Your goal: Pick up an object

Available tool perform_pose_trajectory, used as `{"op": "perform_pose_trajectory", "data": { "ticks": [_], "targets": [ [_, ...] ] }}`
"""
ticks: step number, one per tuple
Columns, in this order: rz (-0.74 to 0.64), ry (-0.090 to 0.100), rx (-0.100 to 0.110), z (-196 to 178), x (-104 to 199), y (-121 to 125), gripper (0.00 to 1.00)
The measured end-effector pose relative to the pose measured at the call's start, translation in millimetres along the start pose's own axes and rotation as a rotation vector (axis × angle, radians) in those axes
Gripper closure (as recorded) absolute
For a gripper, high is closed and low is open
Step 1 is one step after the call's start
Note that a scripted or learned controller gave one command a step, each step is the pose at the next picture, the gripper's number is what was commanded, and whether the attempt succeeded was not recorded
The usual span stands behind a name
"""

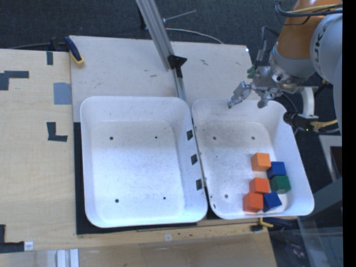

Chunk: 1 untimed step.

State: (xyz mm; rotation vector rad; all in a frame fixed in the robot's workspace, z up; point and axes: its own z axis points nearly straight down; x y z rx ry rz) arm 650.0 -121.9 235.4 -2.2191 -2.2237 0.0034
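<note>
A plywood counter [33, 166] lay well to the left of the hand, marked with dark tape pieces [53, 131] and a grey patch [62, 93]. A paler board [122, 65] sat farther back on it, level with the hand, and a blue-and-yellow clamp [74, 51] gripped its far left corner. A slanted aluminium rail [157, 29] rose up and to the left of the hand, ending in a black bracket [177, 62]. A thin wire [200, 35] curved across the board behind it.
</note>
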Motion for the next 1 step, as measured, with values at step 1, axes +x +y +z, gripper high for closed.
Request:
{"op": "perform_pose_trajectory", "data": {
  "ticks": [1],
  "targets": [
    [0.005,0.001,0.009,108.4,-56.2,-39.3,0.00]
  ]
}}
